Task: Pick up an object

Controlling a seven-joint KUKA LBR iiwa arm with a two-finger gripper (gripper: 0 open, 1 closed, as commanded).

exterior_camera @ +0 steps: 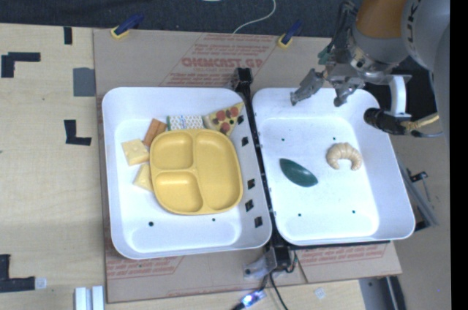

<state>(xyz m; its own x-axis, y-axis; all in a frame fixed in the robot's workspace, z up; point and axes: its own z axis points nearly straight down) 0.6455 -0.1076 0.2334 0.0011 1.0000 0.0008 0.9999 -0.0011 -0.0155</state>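
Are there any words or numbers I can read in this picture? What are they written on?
Red printed letters on the cardboard sheet behind the two bins: too blurred to read for sure.
Fainter red print on the cardboard at the near edge: also too blurred to read.
Yellow divided plate, croissant, dark green piece and the claw: no words or numbers on them that I can see.

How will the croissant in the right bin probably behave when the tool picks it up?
The croissant looks like a small toy, so it is probably light and stiff. Its curved, tapering shape may let it slip or turn between fingers. It lies flat on the right bin, apart from the green piece, so rolling seems unlikely.
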